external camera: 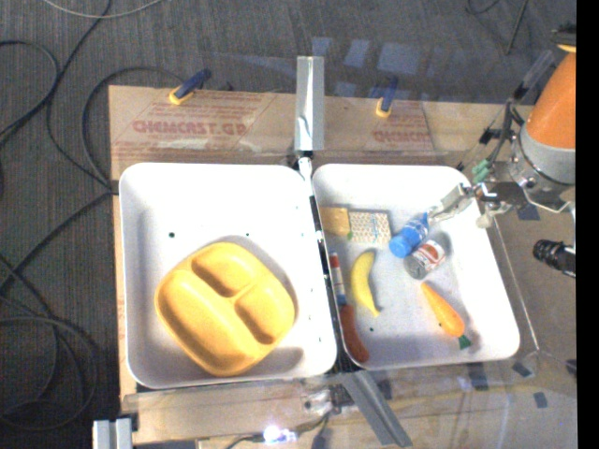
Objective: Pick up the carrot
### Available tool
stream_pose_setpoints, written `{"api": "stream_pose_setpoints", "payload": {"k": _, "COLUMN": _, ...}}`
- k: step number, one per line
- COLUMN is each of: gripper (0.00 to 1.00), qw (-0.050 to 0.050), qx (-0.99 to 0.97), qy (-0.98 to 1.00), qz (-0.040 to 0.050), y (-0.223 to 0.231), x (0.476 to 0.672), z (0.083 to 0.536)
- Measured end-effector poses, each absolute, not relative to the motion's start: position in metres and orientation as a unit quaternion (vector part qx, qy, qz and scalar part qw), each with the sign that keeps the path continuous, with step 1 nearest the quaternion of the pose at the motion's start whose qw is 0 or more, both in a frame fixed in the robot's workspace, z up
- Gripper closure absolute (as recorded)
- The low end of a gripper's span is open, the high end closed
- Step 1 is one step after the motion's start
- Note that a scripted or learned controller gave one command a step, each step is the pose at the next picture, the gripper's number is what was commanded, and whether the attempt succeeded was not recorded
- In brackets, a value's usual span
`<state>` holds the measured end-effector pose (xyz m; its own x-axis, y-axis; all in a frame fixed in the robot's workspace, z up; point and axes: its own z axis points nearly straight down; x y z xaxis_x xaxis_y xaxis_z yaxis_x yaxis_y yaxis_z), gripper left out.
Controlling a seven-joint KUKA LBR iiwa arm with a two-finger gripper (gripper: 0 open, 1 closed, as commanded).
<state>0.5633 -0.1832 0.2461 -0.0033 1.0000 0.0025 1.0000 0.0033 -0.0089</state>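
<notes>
Occlusions and cut-offs, single overhead view
Arm (552, 120) cropped by right edge above the wrist; gripper (465, 197) too small to resolve; red item (353, 337) at right bin's (412, 174) left wall unidentifiable

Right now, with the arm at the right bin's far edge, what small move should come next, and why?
Probably shift the gripper toward the camera and down, over the carrot. The carrot lies free near the right bin's near corner, beyond the can and blue bottle.
</notes>
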Motion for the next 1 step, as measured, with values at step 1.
{"api": "stream_pose_setpoints", "payload": {"k": 1, "gripper": 0.0, "qw": 0.004, "qx": -0.674, "qy": -0.739, "qz": 0.002, "y": -0.1966, "x": 0.4834, "z": 0.179}}
